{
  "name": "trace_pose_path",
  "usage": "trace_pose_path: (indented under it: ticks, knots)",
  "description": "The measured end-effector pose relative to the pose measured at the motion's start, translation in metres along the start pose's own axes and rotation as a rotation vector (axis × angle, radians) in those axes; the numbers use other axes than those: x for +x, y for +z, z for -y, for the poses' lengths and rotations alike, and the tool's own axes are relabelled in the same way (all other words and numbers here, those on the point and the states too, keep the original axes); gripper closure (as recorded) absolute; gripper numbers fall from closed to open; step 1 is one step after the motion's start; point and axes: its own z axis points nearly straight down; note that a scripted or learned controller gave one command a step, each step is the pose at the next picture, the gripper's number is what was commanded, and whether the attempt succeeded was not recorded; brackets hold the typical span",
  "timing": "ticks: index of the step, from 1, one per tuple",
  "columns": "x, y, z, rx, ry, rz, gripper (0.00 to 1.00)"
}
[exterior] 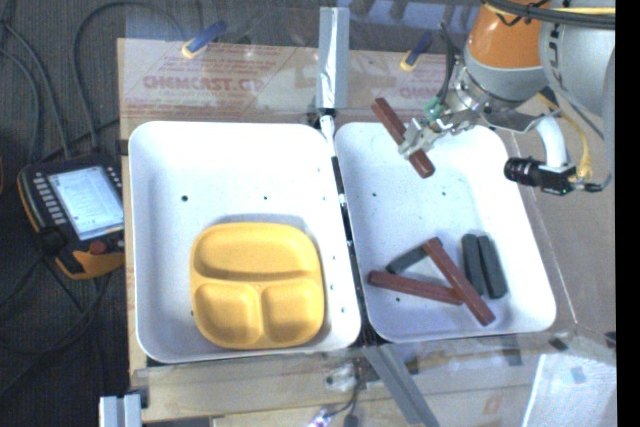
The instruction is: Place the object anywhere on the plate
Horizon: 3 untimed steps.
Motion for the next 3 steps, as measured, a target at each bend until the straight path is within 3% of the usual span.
trace_pose_path:
  ticks: [1,2,3]
  knots:
    - [0.064,0.003,0.018,0.0,-0.079,-0.004,1.0]
    - [0.119,0.031,0.043,-0.004,-0.217,-0.005,1.0]
    - [0.168,0.05,0.066,-0.003,-0.586,-0.006,1.0]
